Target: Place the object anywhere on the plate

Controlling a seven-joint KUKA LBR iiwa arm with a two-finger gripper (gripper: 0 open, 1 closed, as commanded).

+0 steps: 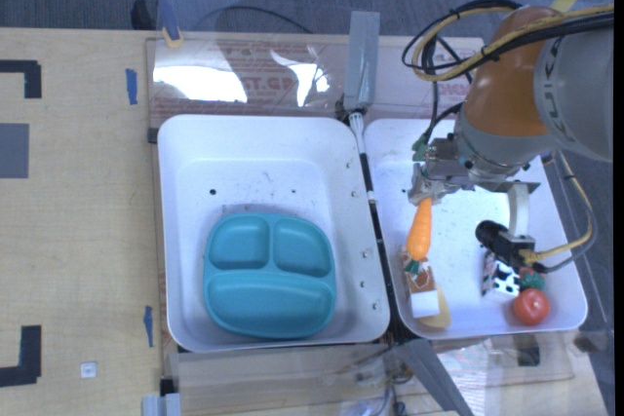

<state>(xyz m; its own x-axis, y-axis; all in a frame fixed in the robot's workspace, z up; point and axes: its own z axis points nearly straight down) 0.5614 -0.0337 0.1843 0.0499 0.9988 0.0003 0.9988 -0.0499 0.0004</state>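
One carrot (420, 229) hangs beneath hand (426, 193); labels unreadable.

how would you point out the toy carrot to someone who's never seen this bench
Look in the right-hand white bin, along its left wall next to the divider. The toy carrot is there, upright in the picture, just under the gripper. It is the one long orange tapering thing; the cake slice below it is blocky, and the tomato is round and red.
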